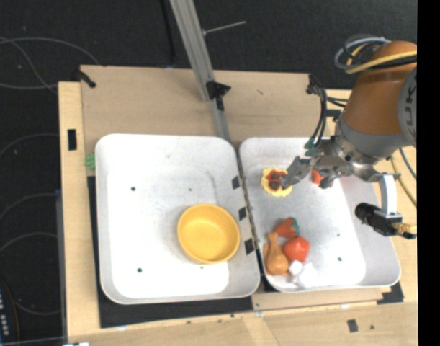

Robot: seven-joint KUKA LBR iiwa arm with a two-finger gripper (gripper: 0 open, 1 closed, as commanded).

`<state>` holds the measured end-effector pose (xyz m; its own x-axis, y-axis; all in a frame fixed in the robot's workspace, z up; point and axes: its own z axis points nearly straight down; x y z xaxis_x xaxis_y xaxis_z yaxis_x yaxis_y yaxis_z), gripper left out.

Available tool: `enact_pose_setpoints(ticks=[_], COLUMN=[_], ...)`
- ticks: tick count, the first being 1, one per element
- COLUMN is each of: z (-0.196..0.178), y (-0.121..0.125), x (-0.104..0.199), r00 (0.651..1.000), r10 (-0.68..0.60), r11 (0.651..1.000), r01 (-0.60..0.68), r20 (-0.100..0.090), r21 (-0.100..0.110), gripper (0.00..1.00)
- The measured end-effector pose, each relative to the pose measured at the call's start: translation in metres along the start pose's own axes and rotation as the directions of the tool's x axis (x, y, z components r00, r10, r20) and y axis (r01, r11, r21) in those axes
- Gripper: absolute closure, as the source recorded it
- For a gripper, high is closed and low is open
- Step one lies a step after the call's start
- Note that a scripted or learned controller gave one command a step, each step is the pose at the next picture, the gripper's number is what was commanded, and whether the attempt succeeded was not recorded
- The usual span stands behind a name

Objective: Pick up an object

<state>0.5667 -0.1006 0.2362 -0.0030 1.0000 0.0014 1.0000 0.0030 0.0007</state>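
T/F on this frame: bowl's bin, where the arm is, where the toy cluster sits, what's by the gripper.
1. The yellow bowl sits in the left bin. True.
2. The arm hangs over the left bin. False: it is over the right bin.
3. A cluster of toys lies in the right bin's near part, by the divider. True.
4. The bowl lies upside down. False: it is upright, its hollow showing.
5. A small yellow and red thing lies in the right bin, beside the gripper. True.
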Motion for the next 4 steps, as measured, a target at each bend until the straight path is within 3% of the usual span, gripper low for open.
enact_pose_setpoints(ticks=[1,3,4], z=[0.0,0.106,0.135], y=[0.0,-0.003,-0.003], x=[0.0,-0.002,-0.004], r00=[1.0,1.0,1.0], r10=[0.002,0.005,0.006], r11=[1.0,1.0,1.0], r01=[-0.002,-0.005,-0.006], r20=[0.0,0.003,0.003], r21=[-0.001,0.007,0.001], gripper=[0.0,0.0,0.0])
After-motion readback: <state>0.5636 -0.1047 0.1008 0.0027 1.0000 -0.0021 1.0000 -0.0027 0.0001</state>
